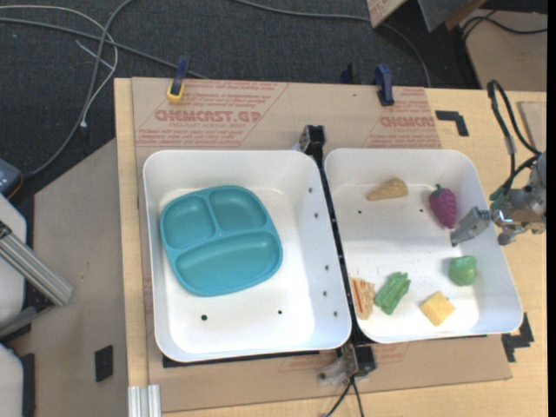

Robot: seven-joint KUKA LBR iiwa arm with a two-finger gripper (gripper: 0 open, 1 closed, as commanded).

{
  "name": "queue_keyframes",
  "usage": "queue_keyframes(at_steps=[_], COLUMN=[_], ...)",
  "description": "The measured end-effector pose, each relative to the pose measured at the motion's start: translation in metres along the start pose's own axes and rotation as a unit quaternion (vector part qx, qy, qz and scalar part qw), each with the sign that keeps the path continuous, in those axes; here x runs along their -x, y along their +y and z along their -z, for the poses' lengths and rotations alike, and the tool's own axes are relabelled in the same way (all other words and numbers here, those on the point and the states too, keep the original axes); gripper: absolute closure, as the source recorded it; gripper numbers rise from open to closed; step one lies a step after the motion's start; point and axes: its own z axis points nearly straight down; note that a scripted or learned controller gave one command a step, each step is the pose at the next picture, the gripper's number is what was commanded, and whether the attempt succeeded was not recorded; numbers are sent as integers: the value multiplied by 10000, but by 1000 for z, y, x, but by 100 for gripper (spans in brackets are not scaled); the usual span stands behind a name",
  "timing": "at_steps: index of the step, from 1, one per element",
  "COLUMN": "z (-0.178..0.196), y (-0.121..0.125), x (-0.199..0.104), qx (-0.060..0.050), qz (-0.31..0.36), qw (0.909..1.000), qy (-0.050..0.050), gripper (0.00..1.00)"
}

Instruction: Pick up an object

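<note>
Here, purple grape bunch (444, 205), knobbly, green-stemmed, near jaws (473, 224); jaws' state possibly spread, cannot tell.

A divided teal plastic plate (222, 240) lies in the left white bin (174, 168). The right white bin (408, 159) holds a tan bread piece (387, 189) at twelve o'clock, purple grapes (444, 205) at two, a green pepper (463, 270) at four, a yellow cheese wedge (437, 307) at five, green leafy vegetable (393, 291) at six, and a striped sandwich slice (362, 296) at seven. The grey two-finger gripper (465, 226) sits at three o'clock.

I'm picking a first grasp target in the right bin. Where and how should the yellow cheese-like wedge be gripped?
Grip the yellow cheese-like wedge across its two flat opposite sides, coming straight down from above. It lies flat on the floor of the right white bin, apart from the green leafy toy and the bin's walls, so there is likely room either side for the gripper.
</note>
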Motion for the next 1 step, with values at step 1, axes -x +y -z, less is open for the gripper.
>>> queue_keyframes(at_steps=[1], z=[4], y=[2], x=[0], qx=[44], qz=[11], qw=[10000], qy=[-13], gripper=[0])
